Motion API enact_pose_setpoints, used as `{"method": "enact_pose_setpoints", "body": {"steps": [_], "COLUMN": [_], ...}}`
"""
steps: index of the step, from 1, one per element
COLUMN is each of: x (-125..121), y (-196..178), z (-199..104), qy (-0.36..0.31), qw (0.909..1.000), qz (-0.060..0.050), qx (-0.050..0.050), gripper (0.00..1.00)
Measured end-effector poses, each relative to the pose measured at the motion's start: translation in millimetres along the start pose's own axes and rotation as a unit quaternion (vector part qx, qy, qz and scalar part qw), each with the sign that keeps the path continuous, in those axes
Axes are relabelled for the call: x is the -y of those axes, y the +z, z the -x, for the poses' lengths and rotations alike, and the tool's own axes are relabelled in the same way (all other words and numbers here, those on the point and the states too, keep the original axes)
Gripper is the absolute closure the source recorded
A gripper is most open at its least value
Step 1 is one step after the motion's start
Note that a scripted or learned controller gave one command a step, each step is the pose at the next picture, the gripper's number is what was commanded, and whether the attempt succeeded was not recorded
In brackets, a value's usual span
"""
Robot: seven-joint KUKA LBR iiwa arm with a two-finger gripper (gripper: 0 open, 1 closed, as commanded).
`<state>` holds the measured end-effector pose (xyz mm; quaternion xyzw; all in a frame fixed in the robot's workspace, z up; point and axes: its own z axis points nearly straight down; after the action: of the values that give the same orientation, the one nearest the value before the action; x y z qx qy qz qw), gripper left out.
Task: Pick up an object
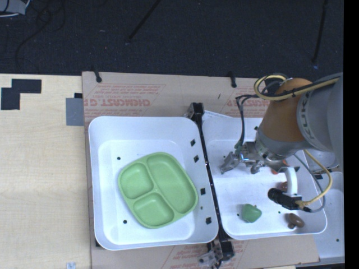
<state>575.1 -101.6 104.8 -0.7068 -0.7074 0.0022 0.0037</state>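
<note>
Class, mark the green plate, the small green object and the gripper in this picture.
green plate [151,190], camera view, where its dividers meet.
small green object [251,212], camera view, its middle.
gripper [228,165], camera view, its tip end.

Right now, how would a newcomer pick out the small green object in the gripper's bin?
Of the two white bins, take the one under the gripper, not the one holding the divided green plate. Near its front wall lies a small rounded green lump. Its one neighbour, a brown piece toward the corner, is smaller.
</note>
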Motion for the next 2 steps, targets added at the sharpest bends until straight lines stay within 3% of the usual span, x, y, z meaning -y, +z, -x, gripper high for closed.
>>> {"method": "enact_pose_setpoints", "body": {"steps": [1,2], "x": [0.6,0.5], "y": [18.6,7.1], "z": [-1.2,0.4], "qy": [0.001,0.004], "qw": [1.0,1.0], "qz": [0.001,0.001], "qx": [0.0,0.0], "gripper": [0.0,1.0]}}
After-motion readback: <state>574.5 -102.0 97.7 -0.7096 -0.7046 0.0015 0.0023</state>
